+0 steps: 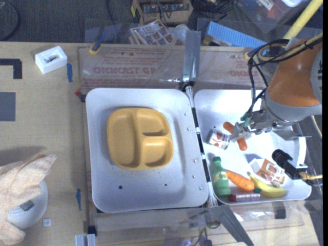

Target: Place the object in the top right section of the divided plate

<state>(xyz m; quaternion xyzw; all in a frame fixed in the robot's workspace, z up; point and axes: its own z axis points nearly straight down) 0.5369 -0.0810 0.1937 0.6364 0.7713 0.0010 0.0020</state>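
Divided plate (139,137), tool (241,132) fingers indistinct

The arm (297,81) has a rounded housing with a broad orange band above a grey wrist section. Black cables loop along its upper left side, with a thin yellow lead among them. The tool (245,127) is small, metallic grey, with dark fittings and a green detail.
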